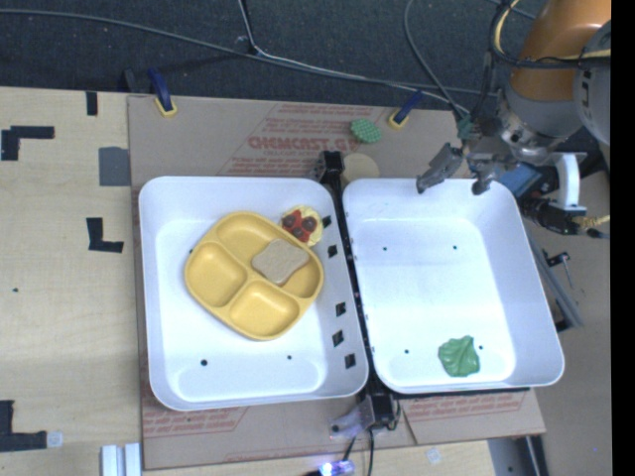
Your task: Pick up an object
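A green leafy object [458,356] lies in the right bin [448,266], near its front right corner. In the left bin [169,365] rests a yellow divided plate [253,274] with a tan slice of bread [279,260] in one compartment. A small red and dark item [302,224] sits by the plate's far edge. My gripper [455,178] hangs above the far rim of the right bin, well away from the green object. Its two fingers [434,176] are spread apart with nothing between them.
A small green thing [365,130] lies on the cardboard behind the bins, next to a pale round disc [359,166]. Black clips run along the seam between the bins. Cables arc over the dark backdrop, and blue-yellow clamps [160,95] hold the cardboard.
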Robot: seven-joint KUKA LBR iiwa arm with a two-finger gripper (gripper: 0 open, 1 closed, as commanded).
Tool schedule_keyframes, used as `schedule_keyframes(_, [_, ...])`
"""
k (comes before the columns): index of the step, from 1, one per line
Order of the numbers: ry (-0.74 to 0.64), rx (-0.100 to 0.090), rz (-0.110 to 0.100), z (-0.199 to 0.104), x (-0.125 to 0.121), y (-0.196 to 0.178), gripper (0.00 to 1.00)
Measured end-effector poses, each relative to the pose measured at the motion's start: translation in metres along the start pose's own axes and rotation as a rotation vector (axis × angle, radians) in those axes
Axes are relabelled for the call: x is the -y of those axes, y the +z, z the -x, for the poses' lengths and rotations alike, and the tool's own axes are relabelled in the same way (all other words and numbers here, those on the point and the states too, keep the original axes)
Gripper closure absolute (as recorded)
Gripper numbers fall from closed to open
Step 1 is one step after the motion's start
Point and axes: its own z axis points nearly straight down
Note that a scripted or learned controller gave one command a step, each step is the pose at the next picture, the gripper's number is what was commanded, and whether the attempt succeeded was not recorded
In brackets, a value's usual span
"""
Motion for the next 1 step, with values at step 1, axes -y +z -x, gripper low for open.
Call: schedule_keyframes(1, [0.001, 0.001, -0.004, -0.0051, 0.0041, 0.0452, 0.00])
